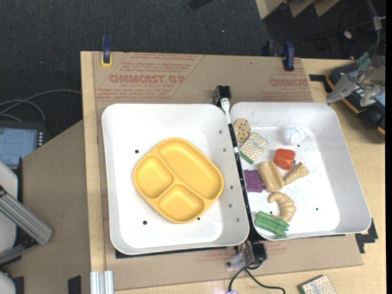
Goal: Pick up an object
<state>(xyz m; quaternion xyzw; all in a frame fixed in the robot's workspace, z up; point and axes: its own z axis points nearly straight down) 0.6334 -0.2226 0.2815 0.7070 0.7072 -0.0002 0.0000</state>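
**Gripper** (335,92): grey metal tool at the view's right edge, just outside the far right corner of the right shallow white bin (334,188). Whether it is spread or closed cannot be told; nothing is seen in its grasp.

**Items in the right bin, all left of and nearer than the gripper:**
- crumpled white lump (294,135), closest to the gripper
- red toy pepper (284,158), just beyond the lump
- tan toy cylinder (269,175), touching a slim tan stick (296,174)
- round speckled toy cookie (242,129)
- checkered cracker with a green edge (253,146)
- flat purple piece (252,180)
- golden toy croissant (283,204)
- green toy pod (271,223), farthest from the gripper, at the near rim

**Left shallow white bin** (116,164): well apart from the gripper; holds a yellow three-compartment plastic plate (177,179).

**Base:** printed brown cardboard sheet (153,75) under both bins.
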